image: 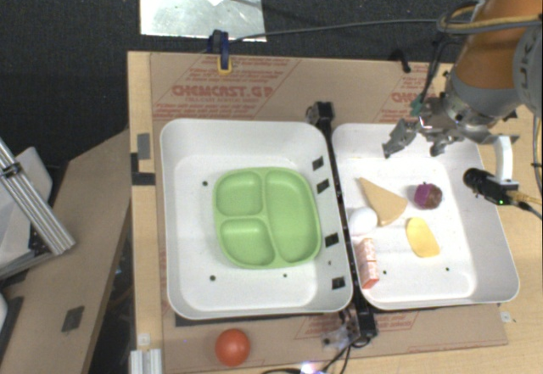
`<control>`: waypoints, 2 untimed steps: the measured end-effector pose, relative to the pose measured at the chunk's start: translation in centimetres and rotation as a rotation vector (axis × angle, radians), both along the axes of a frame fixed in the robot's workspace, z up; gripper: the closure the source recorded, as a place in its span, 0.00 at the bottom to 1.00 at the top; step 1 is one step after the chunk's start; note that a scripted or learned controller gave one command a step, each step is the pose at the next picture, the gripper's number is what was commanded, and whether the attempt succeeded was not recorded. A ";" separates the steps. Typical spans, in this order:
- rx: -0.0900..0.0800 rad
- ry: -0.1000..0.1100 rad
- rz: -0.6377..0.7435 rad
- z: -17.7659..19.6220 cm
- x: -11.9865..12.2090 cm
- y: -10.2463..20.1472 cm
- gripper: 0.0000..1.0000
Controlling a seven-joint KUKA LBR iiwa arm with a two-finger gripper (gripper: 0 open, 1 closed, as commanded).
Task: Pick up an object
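Brown cardboard (254, 84) covers the bench, and two white bins are placed on it. A green divided tray (265, 217) is seen in the left bin (182, 194). In the right bin (484, 279) a tan wedge (383, 200), a white ball (362, 219), a red can (368, 262), a yellow piece (422, 237) and a purple ball (427, 194) are found. Above its far edge the gripper (422, 136) is held spread apart, grasping nothing. An orange ball (232, 346) lies outside the bins, near the front.
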State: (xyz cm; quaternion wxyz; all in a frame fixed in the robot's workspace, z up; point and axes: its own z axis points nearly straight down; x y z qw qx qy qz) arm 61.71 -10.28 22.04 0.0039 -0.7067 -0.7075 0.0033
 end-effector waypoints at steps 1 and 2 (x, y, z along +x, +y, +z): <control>-0.001 -0.012 0.002 0.7 0.3 0.0 0.00; -0.001 -0.007 0.000 -5.4 0.2 -0.6 0.00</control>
